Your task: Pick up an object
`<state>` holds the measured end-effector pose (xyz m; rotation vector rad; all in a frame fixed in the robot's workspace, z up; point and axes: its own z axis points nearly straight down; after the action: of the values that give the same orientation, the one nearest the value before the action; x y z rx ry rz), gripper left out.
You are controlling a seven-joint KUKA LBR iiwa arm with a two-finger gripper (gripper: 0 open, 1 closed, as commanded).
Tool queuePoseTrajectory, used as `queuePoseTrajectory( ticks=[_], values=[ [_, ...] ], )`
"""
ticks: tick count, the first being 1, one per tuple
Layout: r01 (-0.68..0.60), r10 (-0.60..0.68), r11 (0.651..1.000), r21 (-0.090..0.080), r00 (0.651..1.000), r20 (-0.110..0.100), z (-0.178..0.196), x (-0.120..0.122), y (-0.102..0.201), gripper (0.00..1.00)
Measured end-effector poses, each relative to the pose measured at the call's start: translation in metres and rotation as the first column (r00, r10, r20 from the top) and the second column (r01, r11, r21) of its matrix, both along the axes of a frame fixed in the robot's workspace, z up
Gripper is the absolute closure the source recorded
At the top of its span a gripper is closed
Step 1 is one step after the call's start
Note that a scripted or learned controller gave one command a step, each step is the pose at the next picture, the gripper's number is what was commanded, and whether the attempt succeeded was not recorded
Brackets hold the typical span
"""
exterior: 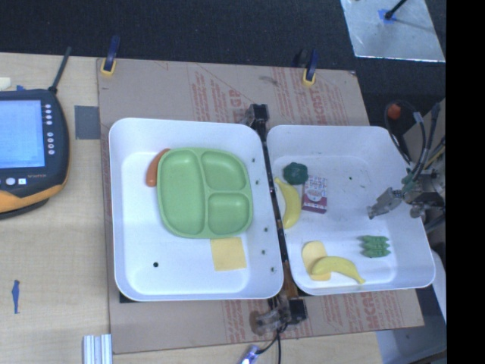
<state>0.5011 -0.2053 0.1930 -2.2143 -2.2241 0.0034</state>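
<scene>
We see two shallow white plastic bins side by side on a brown cardboard sheet [227,89]. The left bin [129,226] holds a green three-compartment plastic tray [204,192], with an orange sausage-shaped piece [152,170] tucked at its upper left edge and a flat yellow square slice [229,254] just below it.

At the right bin [409,268], the grey metal gripper [400,201] reaches in over the right-hand rim; we cannot tell how far it is parted, and we see nothing between its tips. Just below it lies a small green ridged toy [373,246]. Farther left lie a yellow banana [290,203] along the dividing wall, a dark green round lump [295,173], and a small red and white carton [315,194]. Near the front sit a second yellow banana [338,267] touching a pale yellow round slice [314,253].

A tablet-like pendant with an orange casing [26,150] rests well to the left.
</scene>
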Motion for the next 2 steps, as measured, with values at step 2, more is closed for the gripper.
queuePoseTrajectory(
  ticks=[2],
  values=[
    [-0.002, 0.002, 1.000, 0.001, 1.000, -0.002, -0.076, -0.011, 0.022, 0.00]
  ],
)
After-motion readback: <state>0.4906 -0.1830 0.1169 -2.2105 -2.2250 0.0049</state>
